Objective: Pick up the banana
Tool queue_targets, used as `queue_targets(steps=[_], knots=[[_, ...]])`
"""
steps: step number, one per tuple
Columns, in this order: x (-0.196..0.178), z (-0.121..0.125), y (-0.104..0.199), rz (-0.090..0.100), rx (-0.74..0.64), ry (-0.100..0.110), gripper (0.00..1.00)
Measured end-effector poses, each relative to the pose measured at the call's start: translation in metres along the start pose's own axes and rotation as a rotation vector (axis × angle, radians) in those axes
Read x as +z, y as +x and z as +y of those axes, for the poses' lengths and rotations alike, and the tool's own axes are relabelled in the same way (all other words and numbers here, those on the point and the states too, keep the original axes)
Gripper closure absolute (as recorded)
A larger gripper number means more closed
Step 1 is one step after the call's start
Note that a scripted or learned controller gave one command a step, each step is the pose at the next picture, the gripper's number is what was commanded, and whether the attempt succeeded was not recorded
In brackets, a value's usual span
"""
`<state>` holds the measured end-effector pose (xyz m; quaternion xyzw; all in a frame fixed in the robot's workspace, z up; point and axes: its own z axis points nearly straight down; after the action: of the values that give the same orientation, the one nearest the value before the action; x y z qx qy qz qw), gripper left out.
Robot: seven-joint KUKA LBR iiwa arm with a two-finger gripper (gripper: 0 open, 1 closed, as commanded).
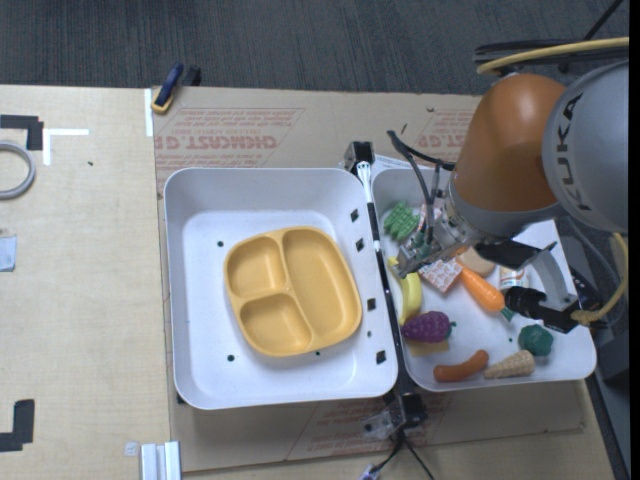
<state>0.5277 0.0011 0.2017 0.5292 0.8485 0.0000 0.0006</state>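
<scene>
The yellow banana (410,296) lies in the right bin (560,368), close against its left wall, just above the purple grapes (428,326). My gripper (420,251) hangs low over the bin's left side, directly above the banana's upper end. The big orange and grey wrist hides most of the gripper. Nothing is visibly held.
Around the banana lie a green leafy toy (400,220), a pink wafer (440,274), a carrot (482,291), a red sausage (460,368), a cone (510,366) and a dark green piece (536,340). The left bin (190,298) holds a yellow divided plate (292,290).
</scene>
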Motion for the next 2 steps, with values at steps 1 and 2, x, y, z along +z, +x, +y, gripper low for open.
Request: queue_targets(steps=[1, 2], knots=[[0.009, -0.028, 0.057, 0.002, -0.329, 0.001, 1.0], [-0.025, -0.014, 0.068, -0.001, -0.506, -0.002, 1.0]])
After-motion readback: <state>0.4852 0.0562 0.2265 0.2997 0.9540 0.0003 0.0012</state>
